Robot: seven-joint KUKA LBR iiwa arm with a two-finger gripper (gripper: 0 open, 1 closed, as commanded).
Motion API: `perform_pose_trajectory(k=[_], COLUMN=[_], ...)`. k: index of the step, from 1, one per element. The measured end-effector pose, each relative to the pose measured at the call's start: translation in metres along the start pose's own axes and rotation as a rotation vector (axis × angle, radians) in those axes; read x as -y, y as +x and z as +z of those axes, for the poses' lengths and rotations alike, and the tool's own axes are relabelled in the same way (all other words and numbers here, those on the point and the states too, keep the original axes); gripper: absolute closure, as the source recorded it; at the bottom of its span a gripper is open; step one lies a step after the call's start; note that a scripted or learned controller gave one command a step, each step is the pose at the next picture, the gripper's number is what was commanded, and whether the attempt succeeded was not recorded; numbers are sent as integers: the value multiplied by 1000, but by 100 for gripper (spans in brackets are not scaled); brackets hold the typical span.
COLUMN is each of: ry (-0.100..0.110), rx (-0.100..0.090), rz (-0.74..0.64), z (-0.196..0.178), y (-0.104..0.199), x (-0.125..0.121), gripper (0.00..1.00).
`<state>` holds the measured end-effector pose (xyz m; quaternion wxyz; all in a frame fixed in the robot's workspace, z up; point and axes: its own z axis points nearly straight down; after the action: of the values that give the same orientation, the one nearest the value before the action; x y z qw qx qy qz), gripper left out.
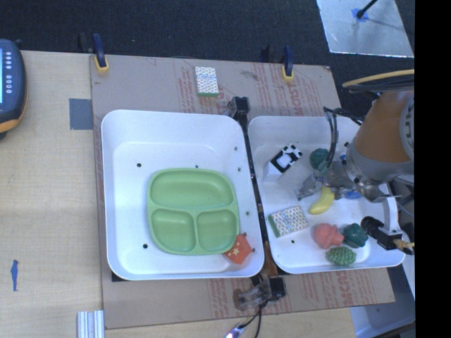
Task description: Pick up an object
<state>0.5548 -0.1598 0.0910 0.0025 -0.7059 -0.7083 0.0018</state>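
The right bin [296,263] holds several small objects. Among them are a yellow banana-shaped toy [323,202], a black-and-white toy [285,158], a teal piece [320,158], a patterned flat block [289,220], a pink lump [325,235], a dark green piece [354,234] and a bumpy green one [342,256]. My gripper [315,186] reaches in from the right and hangs low just over the banana's upper left end, below the teal piece. Nothing visibly hangs from it. The grey and orange arm [380,136] covers the bin's right side.
The left bin [113,189] carries a green divided plate [192,210], with an orange toy [239,248] at the plate's lower right corner. A small patterned block [206,80] lies on the cardboard behind the bins. A blue and yellow device [10,83] sits at the far left.
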Motion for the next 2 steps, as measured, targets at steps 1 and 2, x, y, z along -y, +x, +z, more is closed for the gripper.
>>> perform_pose_trajectory(k=[1,2], ry=[-1,-6], rx=[1,0], rz=[-1,-4], z=[-11,-112], y=[-2,46], x=[-1,12], gripper=[100,100])
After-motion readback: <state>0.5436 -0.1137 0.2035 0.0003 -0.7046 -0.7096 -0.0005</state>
